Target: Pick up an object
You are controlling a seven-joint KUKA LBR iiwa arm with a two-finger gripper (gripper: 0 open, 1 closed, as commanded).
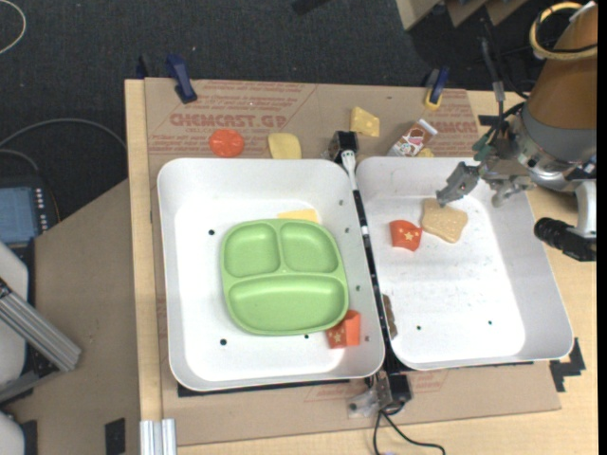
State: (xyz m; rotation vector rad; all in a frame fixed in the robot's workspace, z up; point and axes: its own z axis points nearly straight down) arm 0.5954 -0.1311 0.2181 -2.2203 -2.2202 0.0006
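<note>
The pincer (453, 190), its grip state impossible to tell from here, hangs just over the toast (445, 223) near the right bin's (531, 282) far edge; the flat slice looks light and stiff, best pinched across its thin edges.

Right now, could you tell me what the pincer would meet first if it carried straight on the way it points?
Probably the toast: the pincer points down and left, and its tip sits just above the toast's upper edge in the right bin. Depth is unclear, so I can't tell if they touch.
</note>
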